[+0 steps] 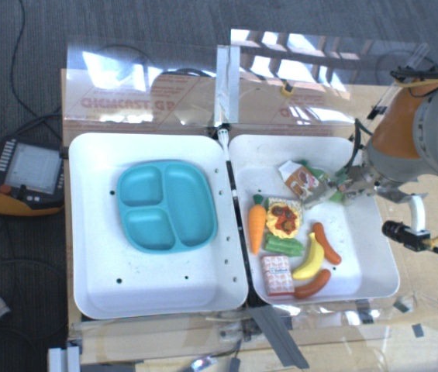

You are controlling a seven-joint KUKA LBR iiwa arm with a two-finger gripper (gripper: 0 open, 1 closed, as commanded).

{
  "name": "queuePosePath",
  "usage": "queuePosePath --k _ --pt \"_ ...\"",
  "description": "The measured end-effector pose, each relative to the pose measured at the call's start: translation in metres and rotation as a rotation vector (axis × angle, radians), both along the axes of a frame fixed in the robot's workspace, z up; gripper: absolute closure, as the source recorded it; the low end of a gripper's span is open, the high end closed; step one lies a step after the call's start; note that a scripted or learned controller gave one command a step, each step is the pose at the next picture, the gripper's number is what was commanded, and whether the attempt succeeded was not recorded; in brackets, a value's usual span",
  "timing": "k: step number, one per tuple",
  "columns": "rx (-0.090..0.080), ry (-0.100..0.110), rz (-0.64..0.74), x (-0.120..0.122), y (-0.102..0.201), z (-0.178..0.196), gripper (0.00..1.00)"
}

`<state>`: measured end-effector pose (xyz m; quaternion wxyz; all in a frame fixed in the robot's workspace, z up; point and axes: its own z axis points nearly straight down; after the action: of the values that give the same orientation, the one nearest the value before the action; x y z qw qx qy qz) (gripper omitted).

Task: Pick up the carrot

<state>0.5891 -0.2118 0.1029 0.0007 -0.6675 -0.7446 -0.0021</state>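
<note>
In right bin, carrot point(256, 227) lower-left of pincer point(318, 191), well apart

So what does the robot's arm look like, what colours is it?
The arm is fat and rounded, grey, with a bright orange band above the wrist. At its tip sits the gripper, made of small dark and silvery metal parts. A thin cable runs beside the orange part.

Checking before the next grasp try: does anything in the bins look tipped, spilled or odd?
Nothing stands out. The carrot lies flat by the right bin's left wall, beside the other toy food; the blue plate sits level in the left bin.
</note>
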Motion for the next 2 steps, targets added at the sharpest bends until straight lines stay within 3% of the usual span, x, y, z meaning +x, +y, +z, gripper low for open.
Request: queuePosePath --k 1,2 --pt "-0.007 0.003 -0.071 -0.048 0.034 0.139 0.00" --pt "-0.005 0.006 -0.213 -0.054 0.052 0.026 0.00"
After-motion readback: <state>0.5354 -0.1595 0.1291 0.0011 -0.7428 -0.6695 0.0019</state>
